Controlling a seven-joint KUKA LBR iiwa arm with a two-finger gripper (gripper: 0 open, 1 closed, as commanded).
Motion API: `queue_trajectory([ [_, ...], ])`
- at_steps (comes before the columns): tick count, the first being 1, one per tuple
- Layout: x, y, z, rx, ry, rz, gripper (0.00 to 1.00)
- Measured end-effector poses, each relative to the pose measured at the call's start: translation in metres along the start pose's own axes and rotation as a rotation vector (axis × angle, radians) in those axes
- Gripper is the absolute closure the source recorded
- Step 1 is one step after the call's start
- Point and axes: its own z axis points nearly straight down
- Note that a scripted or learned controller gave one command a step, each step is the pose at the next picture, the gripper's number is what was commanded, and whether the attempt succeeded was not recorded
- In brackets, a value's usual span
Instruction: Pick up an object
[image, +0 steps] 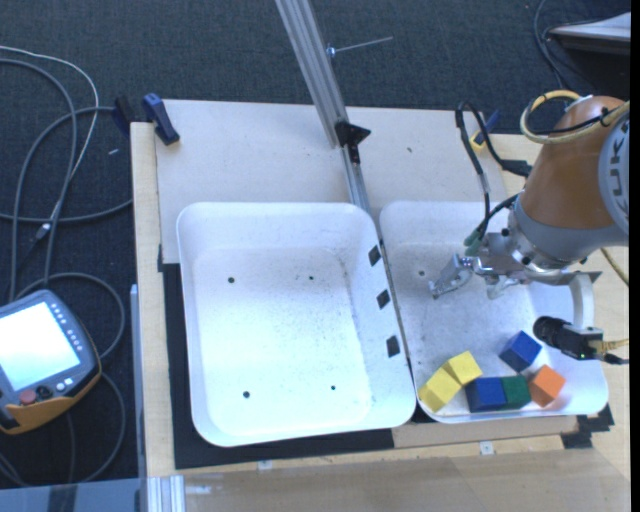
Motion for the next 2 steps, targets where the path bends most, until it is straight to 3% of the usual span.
queue_trajectory([
  [1,-0.049,-0.010,-0.011,-0.009,-0.006,0.008,0.00],
  [2,-0.048,-0.022,-0.083,-0.015,-0.007,0.003,0.00],
])
